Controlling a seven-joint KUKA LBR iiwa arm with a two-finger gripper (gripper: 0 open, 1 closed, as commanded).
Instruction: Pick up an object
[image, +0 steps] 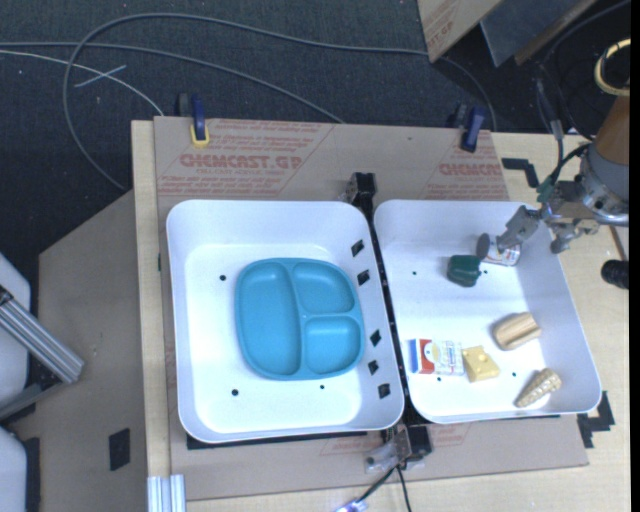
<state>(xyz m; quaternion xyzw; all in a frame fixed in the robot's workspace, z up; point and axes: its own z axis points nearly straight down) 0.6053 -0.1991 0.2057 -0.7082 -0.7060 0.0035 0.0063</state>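
A divided blue plate (298, 318) sits in the left bin (190, 330). In the right bin (560, 300), the gripper (500, 245) hovers with fingers parted, holding nothing; a dark green object (464, 270) lies just below-left of it.

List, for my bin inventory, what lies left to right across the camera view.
Blue divided plate → small carton → dark green object → yellow cheese wedge → tan bread roll → corn cob.

Right of the right bin (560, 300), the arm (610, 170) shows an orange-brown band above a grey metal wrist, dark cables alongside, and a pale grey gripper (497, 245)
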